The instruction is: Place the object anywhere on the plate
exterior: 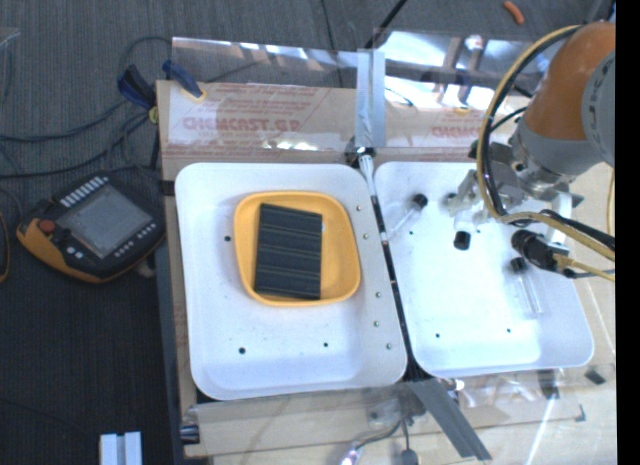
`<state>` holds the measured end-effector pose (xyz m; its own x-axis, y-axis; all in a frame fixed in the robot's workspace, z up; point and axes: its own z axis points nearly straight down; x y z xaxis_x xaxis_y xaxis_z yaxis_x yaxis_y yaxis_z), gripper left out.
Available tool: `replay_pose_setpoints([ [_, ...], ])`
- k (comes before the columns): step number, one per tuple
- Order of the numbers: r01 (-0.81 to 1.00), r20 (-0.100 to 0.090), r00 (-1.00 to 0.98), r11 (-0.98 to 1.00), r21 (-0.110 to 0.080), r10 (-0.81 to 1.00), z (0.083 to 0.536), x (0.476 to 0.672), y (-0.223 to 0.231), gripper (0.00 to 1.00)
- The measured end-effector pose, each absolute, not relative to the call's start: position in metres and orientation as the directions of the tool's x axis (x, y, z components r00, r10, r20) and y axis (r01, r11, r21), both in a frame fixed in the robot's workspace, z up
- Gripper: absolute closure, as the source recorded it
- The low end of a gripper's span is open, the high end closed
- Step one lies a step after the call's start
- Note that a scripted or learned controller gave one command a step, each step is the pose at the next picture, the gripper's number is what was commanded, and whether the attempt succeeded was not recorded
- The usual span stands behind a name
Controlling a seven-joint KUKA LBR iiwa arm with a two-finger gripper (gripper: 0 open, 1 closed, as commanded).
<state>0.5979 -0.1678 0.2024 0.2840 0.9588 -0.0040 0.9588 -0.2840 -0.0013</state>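
In the left bin (205, 338), a dark ribbed block (289, 251) lies flat on the yellow plate (343, 253), well apart from the gripper (462, 215) over the right bin (500, 333); finger state indiscernible.

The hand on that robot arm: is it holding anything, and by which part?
Nothing shows in the hand. The dark ridged block lies flat on the yellow plate in the left bin.

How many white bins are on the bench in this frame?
2. The left bin holds the yellow plate, with the dark ribbed object lying on it. The right bin sits beside it, under the arm.
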Motion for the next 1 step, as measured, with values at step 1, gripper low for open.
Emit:
replay_pose_setpoints([
  [1, 0.959, -0.004, 0.284, -0.284, -0.001, 0.959, 0.2025, 0.5979, -0.1678, 0.0],
])
